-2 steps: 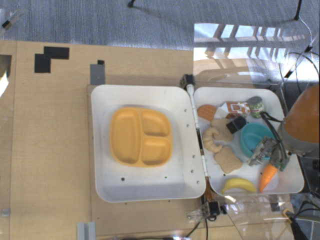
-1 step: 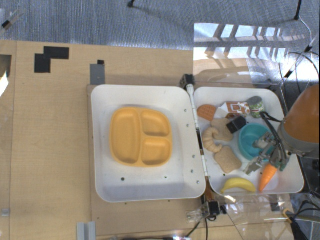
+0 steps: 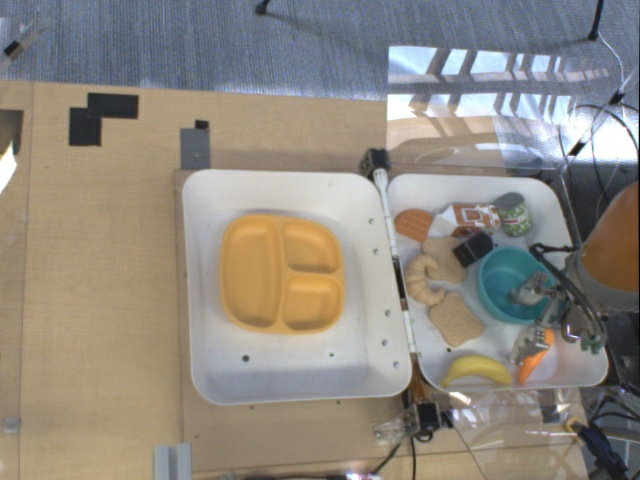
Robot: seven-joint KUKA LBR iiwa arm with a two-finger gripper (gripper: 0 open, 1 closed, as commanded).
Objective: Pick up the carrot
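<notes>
Right bin [image 3: 560, 200]: carrot [image 3: 533, 360] at the near right corner, lying on the bin floor just right of the banana [image 3: 477, 371], orange body with the tip pointing toward the near wall. Teal bowl [image 3: 510, 283] directly behind it. Croissant [image 3: 431, 278], cracker [image 3: 456, 319], a small black block [image 3: 472, 249], a flat brown piece [image 3: 413, 225], a packet [image 3: 474, 214] and a green can [image 3: 512, 214] spread over the rest of that bin.

Left bin [image 3: 200, 268]: yellow divided tray [image 3: 281, 271] in the middle, compartments bare.

Gripper [image 3: 543, 326] low over the right bin's near right corner, reaching in from the right, metal parts overlapping the bowl's rim and the carrot's upper end. Finger state: cannot tell; metalwork and cables clutter that spot, no clear gap or closure visible. Contact with the carrot also not resolvable.

Progress, as judged: approach apparently made, gripper close to or on the target. Grasp unconfirmed; carrot appears to be resting in the bin, not lifted. Remaining: secure closure on the carrot, then lift clear of the bin. Risk: bowl rim and banana crowd the target.
</notes>
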